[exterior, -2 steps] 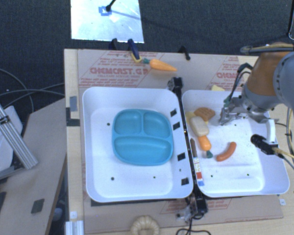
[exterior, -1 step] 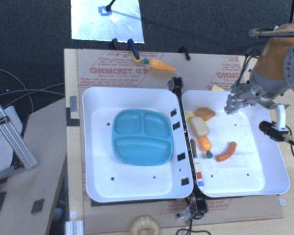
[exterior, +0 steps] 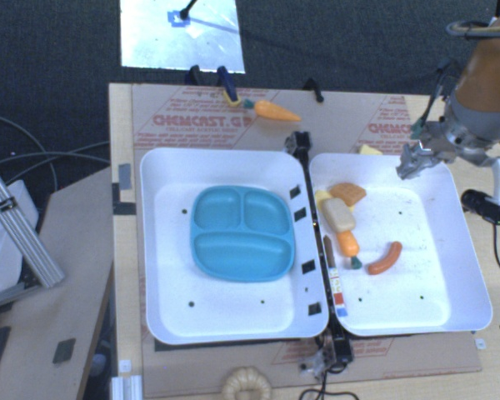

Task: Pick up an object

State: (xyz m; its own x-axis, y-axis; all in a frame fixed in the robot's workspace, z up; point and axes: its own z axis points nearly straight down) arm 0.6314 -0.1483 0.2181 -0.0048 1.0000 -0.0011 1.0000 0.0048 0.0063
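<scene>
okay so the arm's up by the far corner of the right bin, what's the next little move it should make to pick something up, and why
Probably swing the tool toward the near-left and lower it over the sausage. The tool sits at the right bin's far rim with nothing under it, while the sausage lies alone on bare floor, apart from the cluster of food by the divider.

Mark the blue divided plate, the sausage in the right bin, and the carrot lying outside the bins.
Blue divided plastic plate (exterior: 242,244), camera view, on the ridge where its compartments meet.
Reddish-orange toy sausage (exterior: 384,258), camera view, middle of its curved body.
Orange toy carrot (exterior: 272,112), camera view, middle of its orange body.
</scene>
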